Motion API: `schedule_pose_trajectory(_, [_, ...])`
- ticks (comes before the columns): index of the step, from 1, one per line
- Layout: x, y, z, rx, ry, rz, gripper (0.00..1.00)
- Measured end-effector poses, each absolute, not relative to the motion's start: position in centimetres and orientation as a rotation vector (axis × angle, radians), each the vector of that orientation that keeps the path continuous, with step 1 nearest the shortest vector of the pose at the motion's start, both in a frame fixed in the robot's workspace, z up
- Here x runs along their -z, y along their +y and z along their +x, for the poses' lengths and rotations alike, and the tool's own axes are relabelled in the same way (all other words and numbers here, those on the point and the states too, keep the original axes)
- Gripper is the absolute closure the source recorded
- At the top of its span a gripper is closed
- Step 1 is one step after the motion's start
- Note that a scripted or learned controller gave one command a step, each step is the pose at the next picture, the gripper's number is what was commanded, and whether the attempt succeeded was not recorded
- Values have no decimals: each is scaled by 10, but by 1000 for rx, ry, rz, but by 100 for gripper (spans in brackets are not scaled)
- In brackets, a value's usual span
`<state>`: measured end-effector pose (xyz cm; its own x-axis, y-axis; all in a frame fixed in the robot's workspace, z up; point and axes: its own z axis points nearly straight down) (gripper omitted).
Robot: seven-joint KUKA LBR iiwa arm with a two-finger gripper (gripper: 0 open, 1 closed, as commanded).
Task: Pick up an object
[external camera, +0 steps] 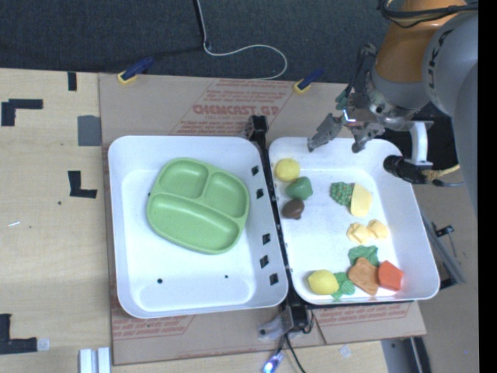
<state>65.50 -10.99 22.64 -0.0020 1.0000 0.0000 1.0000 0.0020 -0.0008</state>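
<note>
The arm (435,45) behind the pincer (342,136) runs off the top and right edges, so its upper part is cut away. Well below the pincer, at the near rim of the right bin (404,189), a green piece (344,286) lies partly hidden under the yellow lump (323,281) and the orange piece (363,275), its shape unclear. The small toy foods there are too small to name surely.
</note>
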Motion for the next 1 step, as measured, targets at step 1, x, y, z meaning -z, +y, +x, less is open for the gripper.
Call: schedule_pose_trajectory(1, [-236, -109, 655, -1, -2225, -2216, 100])
